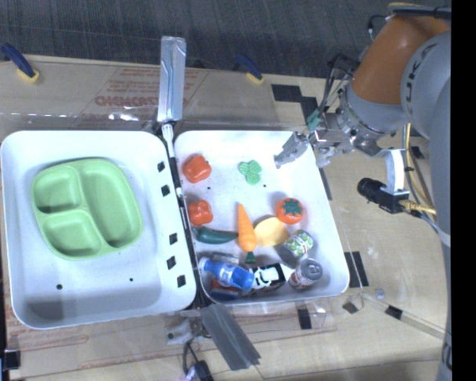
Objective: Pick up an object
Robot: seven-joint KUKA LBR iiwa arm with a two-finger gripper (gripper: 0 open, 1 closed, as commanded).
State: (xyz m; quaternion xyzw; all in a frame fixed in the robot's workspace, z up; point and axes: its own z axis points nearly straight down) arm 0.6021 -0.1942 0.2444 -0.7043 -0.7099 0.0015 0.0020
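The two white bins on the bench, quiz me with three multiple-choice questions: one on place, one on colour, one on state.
1. Where is the green divided plastic plate?
A. left white bin
B. right white bin
C. on the bench

2. What colour is the pointed plastic carrot?
A. blue
B. orange
C. white

3. How does the two-finger gripper stand?
A. gripping the carrot
B. inside the left bin
C. over the right bin's far right corner, holding nothing

Answers: A, the plate lies in the left bin; B, it is orange; C, nothing sits between its fingers.
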